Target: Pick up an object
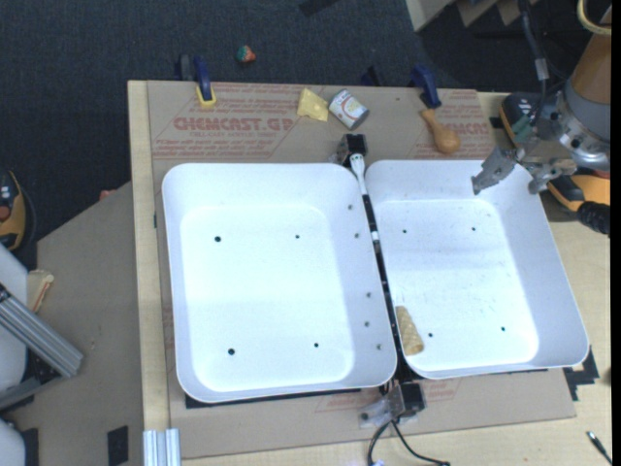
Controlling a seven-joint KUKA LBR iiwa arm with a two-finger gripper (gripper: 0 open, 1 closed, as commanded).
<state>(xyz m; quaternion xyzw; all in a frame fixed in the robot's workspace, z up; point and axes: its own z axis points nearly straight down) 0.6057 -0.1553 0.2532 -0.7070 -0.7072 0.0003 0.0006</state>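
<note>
Tan cork-like cylinder (410, 330) lying at right white plastic bin's (543, 260) near-left corner; grey two-finger gripper (514, 171) hovering far-right, fingers spread, empty. Risking wall collision.

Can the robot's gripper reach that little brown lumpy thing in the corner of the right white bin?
Probably yes. The small tan cork-like piece lies uncovered in the right white bin, though tight against its left wall. The gripper hangs over that bin's far edge.
</note>
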